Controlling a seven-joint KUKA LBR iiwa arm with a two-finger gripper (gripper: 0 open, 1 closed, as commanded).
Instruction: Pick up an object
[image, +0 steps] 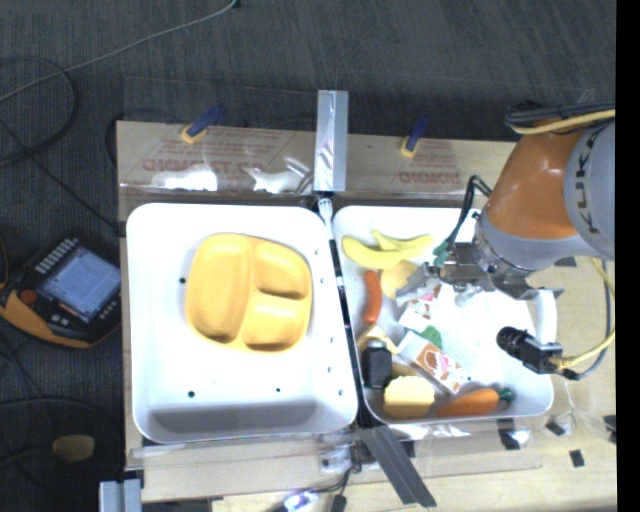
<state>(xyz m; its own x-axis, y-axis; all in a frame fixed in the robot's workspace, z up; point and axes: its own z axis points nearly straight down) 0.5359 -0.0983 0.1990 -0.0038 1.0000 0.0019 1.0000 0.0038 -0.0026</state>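
Yellow sectioned tray (248, 291) lying in the left bin (150, 400). Grey-and-orange arm (545, 205) reaching in from the right, hanging over the right bin (540, 385) above a small printed packet (422, 298). Fingers (437, 272) too hidden to tell whether parted or closed, or gripping anything. Banana (385, 247) resting near the far rim, carrot (466, 402) and pale block (408, 394) lying along the near wall, carton (428, 360) tilting between. Handheld controller (62, 292) sitting on the floor, left of the desk (160, 150).

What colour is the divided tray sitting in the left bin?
Yellow. The divided tray shows plainly in the camera view, lying in the white left bin.
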